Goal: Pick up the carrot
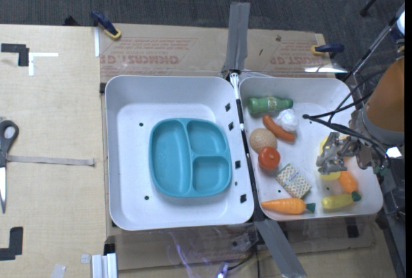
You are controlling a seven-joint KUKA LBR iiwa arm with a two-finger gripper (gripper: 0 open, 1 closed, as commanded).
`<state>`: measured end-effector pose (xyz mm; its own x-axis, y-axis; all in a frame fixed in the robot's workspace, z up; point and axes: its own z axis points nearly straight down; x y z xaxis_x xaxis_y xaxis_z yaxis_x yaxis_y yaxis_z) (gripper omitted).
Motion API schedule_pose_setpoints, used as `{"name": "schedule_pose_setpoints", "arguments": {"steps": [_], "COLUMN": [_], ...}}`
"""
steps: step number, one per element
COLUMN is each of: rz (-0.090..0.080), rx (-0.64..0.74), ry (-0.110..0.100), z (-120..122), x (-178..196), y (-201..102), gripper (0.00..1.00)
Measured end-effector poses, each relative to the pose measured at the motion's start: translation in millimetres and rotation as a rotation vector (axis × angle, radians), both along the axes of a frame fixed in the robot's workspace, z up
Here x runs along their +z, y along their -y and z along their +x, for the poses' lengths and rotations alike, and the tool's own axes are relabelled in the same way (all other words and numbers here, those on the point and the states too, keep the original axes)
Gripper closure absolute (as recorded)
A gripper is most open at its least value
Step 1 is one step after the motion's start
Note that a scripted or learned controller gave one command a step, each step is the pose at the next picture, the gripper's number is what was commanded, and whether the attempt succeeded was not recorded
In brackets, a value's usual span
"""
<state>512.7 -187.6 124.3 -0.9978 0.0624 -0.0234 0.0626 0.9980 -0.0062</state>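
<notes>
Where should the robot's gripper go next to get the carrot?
Probably toward the front of the right bin and a bit left. The carrot lies by the front wall, while the gripper hangs farther back, over yellow toys, not over the carrot.

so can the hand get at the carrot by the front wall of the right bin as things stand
Probably yes. The carrot lies open from above, with nothing on it. The hand hangs over the same bin, up and to the right. The checkered block sits close behind the carrot and could crowd a finger.
</notes>
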Motion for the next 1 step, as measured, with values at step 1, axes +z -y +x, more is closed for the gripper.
{"name": "schedule_pose_setpoints", "arguments": {"steps": [1], "rz": [0.000], "rx": [0.000], "ry": [0.000], "z": [0.1], "x": [0.0], "y": [-0.3], "gripper": [0.00]}}
